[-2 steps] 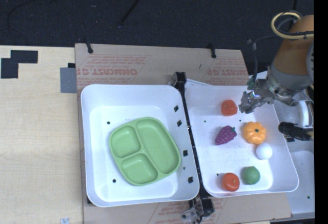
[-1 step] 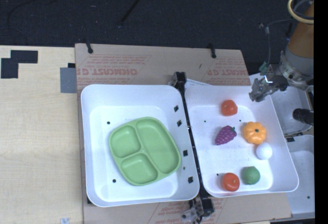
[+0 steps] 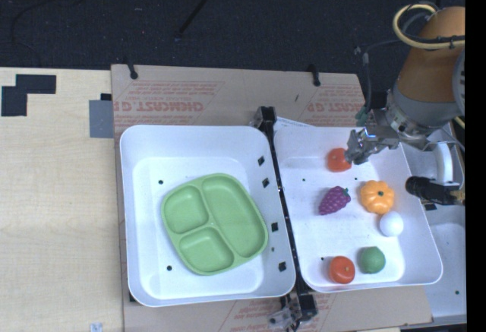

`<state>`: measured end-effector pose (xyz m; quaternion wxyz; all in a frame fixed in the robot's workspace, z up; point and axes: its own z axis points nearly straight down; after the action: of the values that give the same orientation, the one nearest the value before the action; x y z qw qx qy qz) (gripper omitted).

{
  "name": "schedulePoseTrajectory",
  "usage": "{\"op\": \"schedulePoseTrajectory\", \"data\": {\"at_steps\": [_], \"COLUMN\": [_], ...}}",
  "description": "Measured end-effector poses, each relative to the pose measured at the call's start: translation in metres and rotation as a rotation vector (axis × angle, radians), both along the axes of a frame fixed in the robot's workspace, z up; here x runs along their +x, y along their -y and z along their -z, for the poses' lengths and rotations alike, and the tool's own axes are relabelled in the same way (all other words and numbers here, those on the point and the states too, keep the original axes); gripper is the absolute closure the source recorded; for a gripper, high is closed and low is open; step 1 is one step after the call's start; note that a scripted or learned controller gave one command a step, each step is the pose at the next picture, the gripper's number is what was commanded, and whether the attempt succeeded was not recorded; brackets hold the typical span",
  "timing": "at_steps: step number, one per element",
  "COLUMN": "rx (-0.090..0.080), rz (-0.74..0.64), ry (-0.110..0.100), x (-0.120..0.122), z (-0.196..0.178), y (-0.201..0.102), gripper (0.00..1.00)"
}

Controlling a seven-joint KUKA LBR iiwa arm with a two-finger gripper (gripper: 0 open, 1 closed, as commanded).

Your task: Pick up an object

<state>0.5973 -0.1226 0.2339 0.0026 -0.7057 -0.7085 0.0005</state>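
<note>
The right bin (image 3: 425, 262) holds several toy foods. A red tomato (image 3: 338, 160) lies near its back, a purple grape bunch (image 3: 334, 200) in the middle, and an orange pumpkin (image 3: 377, 196) beside it. A white egg (image 3: 391, 225), a green lime (image 3: 371, 259) and a second red tomato (image 3: 342, 270) sit toward the front. My gripper (image 3: 359, 149) hangs low just right of the back tomato, close to it or touching it. I see nothing held in it.
The left bin (image 3: 144, 163) holds a green divided plate (image 3: 213, 222). A black divider (image 3: 275, 194) runs between the bins. The arm's grey body and orange band (image 3: 433, 57) lean in over the right bin's back right corner. Cardboard lies under both bins.
</note>
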Motion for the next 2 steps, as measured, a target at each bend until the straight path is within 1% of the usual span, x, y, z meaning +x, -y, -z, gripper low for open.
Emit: {"op": "schedulePoseTrajectory", "data": {"at_steps": [1,2], "rx": [-0.001,-0.001], "rz": [0.001,0.001], "ry": [-0.001,-0.002], "x": [-0.02,-0.033], "z": [0.007,0.017], "y": [-0.04,-0.089], "gripper": [1.0,1.0]}}
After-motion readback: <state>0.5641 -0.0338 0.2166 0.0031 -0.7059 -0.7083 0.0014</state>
